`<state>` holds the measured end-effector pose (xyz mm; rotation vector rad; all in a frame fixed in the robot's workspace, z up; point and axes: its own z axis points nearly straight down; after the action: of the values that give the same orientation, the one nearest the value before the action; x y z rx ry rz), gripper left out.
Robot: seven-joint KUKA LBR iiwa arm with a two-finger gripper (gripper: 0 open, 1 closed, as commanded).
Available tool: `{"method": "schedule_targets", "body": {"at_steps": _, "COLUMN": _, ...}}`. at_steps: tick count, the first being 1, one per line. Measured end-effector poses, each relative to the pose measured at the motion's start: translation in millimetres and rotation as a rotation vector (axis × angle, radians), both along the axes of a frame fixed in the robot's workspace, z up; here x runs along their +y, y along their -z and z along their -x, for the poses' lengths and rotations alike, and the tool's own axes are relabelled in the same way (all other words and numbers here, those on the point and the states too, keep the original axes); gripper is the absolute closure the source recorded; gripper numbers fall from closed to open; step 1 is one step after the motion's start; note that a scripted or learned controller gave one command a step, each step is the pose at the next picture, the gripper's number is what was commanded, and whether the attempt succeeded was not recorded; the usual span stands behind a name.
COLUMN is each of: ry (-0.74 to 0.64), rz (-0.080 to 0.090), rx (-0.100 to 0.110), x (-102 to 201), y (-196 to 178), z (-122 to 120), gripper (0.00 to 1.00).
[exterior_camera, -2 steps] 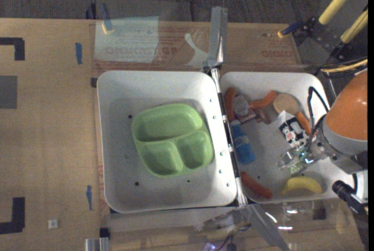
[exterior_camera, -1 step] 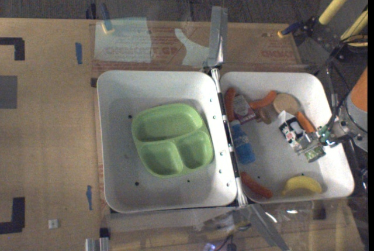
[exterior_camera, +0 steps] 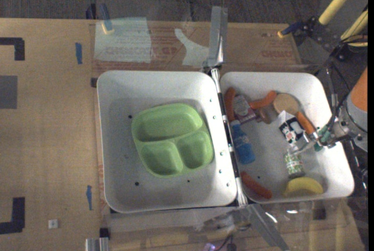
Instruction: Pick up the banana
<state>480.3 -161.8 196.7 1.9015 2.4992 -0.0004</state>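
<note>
Two white bins sit on the wooden bench. Untouched, the banana (exterior_camera: 303, 186) lies in the right bin's (exterior_camera: 340, 181) near corner. Above it the gripper (exterior_camera: 311, 143) hangs with nothing visibly held; whether it is wide or narrow cannot be told. Grasp and lift remain.

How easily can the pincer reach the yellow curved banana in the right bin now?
Probably yes: the yellow curved banana lies uncovered in the near corner, and the pincer hovers just beyond it, although a small clear bottle stands close.
</note>
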Motion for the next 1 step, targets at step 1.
{"method": "schedule_targets", "body": {"at_steps": 1, "ry": 0.129, "rz": -0.001, "rx": -0.004, "x": -0.5, "y": 110.7, "z": -1.2, "gripper": 0.00}}
